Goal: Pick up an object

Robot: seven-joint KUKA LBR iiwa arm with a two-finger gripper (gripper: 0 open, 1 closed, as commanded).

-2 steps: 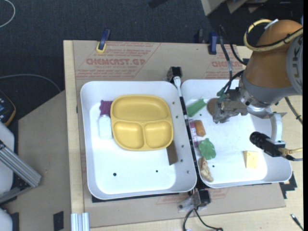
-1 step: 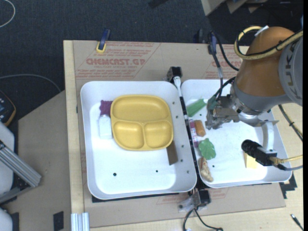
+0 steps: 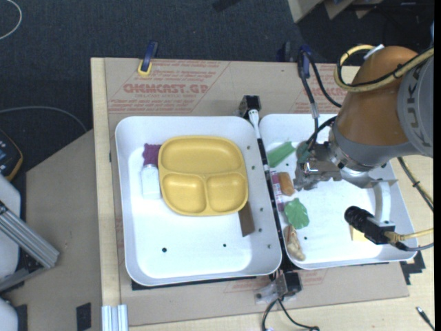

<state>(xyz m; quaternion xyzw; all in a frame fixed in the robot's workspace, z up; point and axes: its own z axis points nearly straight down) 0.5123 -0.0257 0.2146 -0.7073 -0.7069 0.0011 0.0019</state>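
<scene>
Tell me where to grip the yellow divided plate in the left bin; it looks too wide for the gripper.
Judging from this view, take the yellow divided plate by its rim, one finger inside and one outside, coming straight down. The lower edge looks best: bare bin floor lies below it there, while a purple item and a white item crowd its left side.

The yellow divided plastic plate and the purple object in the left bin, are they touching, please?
Cannot tell. In the camera view the yellow divided plastic plate overlaps the purple object at its left rim, so no gap shows, but the plate may merely sit above it.
</scene>
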